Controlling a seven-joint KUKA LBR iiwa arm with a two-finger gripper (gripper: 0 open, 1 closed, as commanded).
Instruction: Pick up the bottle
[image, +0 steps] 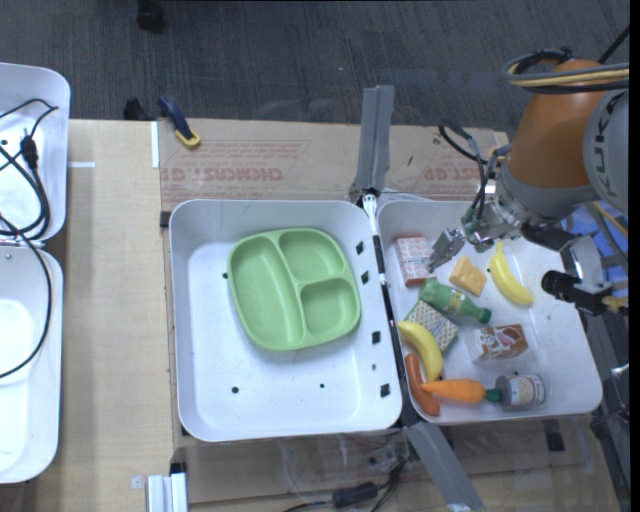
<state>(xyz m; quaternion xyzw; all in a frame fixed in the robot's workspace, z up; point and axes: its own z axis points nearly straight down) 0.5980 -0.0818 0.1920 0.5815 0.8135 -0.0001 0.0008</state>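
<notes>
Your end effector (452, 243) hangs open and holds nothing above the right bin (570, 400); the green bottle (453, 300) lies there, not yet grasped.

Green bottle (454, 301) lies in the right bin (575, 395), gripper (447, 247) just above it.

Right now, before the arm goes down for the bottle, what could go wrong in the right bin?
The green bottle lies on its side, so it may roll out of a pinch. It is crowded too: the cheese wedge and the patterned block lie close against it, and the gripper could push or catch these instead. The gripper hovers beside the bottle's cap end, off its middle.
</notes>
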